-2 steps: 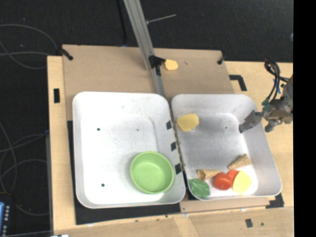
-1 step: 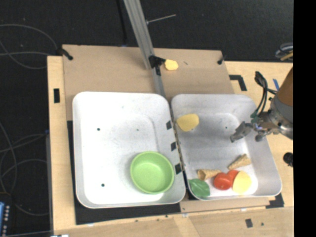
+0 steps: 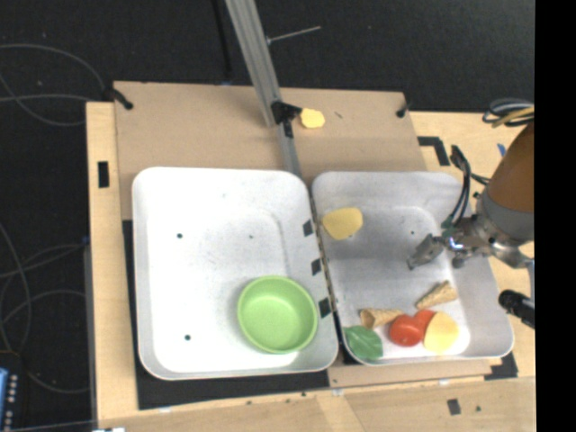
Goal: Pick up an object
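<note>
gripper (image 3: 430,252) sits over the right bin (image 3: 378,196), toward its 3 o'clock side, with nothing visible between its fingers; whether it is spread or clenched cannot be told. a cluster lies at the bin's 5 o'clock corner: red tomato (image 3: 407,329), yellow lemon (image 3: 441,333), green leaf (image 3: 364,341) and two tan cones (image 3: 436,295). a pale yellow flat piece (image 3: 343,222) rests at 10 o'clock. the left bin (image 3: 198,214) holds a smooth green bowl (image 3: 277,313) at 5 o'clock.

Even overhead light, bright bins (image 3: 225,187) (mild glare), soft focus
</note>
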`<state>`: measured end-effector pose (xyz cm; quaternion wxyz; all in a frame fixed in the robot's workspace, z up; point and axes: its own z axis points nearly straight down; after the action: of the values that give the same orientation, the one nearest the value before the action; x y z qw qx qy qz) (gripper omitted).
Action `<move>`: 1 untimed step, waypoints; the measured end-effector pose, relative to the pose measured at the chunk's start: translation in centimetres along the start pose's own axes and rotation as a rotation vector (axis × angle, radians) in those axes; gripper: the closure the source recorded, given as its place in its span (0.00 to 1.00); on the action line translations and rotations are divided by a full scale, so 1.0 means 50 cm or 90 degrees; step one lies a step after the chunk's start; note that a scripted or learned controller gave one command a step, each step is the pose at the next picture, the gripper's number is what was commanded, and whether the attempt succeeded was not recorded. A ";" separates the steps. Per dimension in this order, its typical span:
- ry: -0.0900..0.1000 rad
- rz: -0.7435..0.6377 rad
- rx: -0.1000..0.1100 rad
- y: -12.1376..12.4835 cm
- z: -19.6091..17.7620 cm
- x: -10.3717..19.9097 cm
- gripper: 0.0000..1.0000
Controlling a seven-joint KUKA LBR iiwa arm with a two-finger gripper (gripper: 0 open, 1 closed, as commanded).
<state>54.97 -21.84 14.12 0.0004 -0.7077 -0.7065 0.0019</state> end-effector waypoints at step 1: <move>0.000 0.001 -0.005 0.004 -0.028 -0.001 1.00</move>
<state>55.18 -21.88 15.51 -0.0023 -0.7084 -0.7058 -0.0011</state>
